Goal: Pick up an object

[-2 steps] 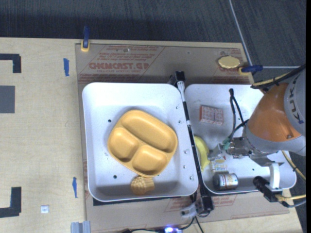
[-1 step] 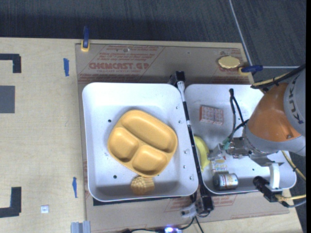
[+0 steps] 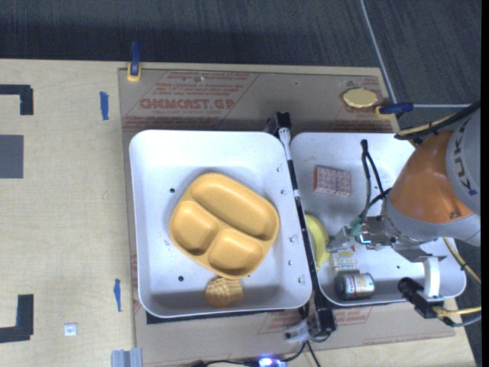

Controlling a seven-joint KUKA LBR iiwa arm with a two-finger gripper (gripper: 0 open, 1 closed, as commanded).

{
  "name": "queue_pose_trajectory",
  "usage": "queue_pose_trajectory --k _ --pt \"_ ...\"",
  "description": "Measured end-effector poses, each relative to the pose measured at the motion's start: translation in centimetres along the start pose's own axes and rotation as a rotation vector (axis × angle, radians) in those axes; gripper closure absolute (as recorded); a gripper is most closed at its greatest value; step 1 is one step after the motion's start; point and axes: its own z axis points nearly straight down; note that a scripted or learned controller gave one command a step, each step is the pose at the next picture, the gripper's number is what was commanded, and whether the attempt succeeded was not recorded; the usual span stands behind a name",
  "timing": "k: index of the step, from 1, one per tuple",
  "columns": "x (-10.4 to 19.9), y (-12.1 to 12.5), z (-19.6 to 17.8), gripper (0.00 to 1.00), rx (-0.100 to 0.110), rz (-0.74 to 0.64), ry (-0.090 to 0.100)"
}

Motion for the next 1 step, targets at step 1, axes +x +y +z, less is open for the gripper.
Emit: queue_pose_trajectory --k 1 --pt "-0.05 0.01 0.01 0.00 0.000 -0.001 0.001"
